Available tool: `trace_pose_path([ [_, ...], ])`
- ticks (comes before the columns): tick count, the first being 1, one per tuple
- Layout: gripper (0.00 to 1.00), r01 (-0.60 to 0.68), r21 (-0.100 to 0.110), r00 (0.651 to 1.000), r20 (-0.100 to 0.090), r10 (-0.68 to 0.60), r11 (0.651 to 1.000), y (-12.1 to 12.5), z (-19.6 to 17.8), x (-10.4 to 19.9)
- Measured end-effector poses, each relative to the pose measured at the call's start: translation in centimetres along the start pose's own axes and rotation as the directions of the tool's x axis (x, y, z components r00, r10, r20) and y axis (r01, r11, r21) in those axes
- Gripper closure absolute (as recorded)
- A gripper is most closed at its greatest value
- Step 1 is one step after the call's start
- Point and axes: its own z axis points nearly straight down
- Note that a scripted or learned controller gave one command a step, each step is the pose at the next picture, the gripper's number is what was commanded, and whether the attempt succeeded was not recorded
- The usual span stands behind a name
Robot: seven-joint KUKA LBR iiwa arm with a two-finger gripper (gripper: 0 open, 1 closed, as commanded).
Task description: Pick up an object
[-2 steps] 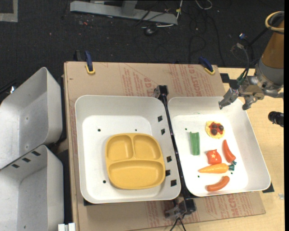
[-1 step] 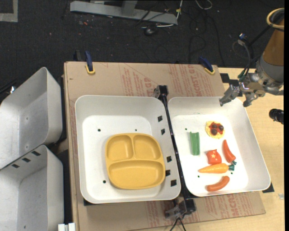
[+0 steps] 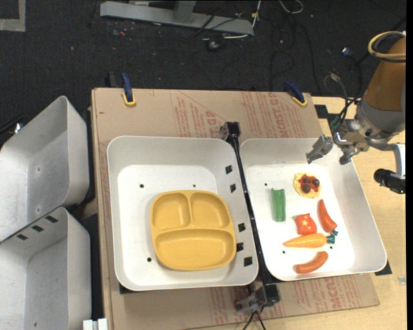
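At the far left we see two spare white tubs (image 3: 39, 213) stacked off the tabletop, over a dark speckled floor (image 3: 58, 58) where cables and a grey bar (image 3: 177, 18) lie across the top. Moving in, we reach the tabletop (image 3: 193, 113), a brown board with red print, clipped at the back by two blue-and-yellow clamps (image 3: 128, 90). On it sits the left bin (image 3: 129, 161), and inside it a yellow divided tray (image 3: 192, 229) lies flat, near the front. Black clips run down the seam to the right bin (image 3: 361, 213). Here we have the pickings: a green piece (image 3: 278, 204), a round yellow piece with dark berries (image 3: 307, 184), a small red piece (image 3: 306, 223), a red chili (image 3: 326, 215), an orange carrot (image 3: 306, 242) and a reddish sausage (image 3: 311, 262) nearest the front. Over that bin's back right corner we see the hand (image 3: 333, 149), fingers spread apart, gripping nothing, hanging from the grey arm (image 3: 387, 84) with its orange band.
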Motion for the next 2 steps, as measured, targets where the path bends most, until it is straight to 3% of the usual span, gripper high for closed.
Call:
trace_pose_path([
  [2,0.0,0.001,-0.001,1.0,0.0,-0.001,1.0,-0.7,10.1,0.9],
])
